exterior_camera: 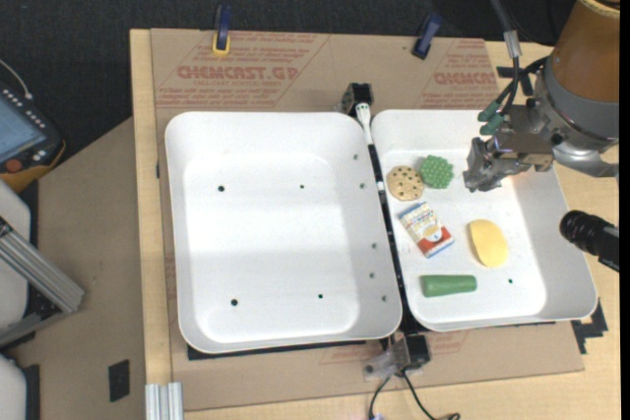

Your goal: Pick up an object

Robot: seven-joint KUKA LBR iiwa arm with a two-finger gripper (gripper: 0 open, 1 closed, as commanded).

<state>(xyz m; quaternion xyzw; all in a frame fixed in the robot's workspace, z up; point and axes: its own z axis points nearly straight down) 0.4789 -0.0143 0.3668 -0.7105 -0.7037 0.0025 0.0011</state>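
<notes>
The hand hovers over the right bin, beside green broccoli.

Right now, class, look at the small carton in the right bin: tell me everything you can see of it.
The small carton is a flat little box, white with blue and red print that is too small to read. It looks like printed card. It lies flat on the floor of the right bin, turned at a slant. The cookie sits just above it, the yellow piece to its right, the green stick below. Nothing grips it.
</notes>
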